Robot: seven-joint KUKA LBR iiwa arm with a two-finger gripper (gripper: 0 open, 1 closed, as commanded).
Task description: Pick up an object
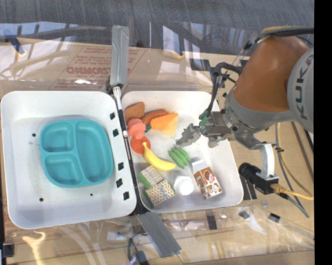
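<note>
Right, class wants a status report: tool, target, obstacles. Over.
Tool hovering over right bin, nothing between its fingers. Green pea pod just below it, banana alongside. Toy food crowded close. Over.

The right white plastic bin (pixel 228 148) is crowded along its left side: an orange wedge-shaped toy (pixel 165 122), a yellow toy banana (pixel 158 160), green toy pods (pixel 180 157) and a small brown-and-white carton (pixel 206 182) leave bare floor near the right wall. In the left white bin (pixel 17 148), a teal compartment tray (pixel 75 152) fills the middle, with open floor around it.
</note>
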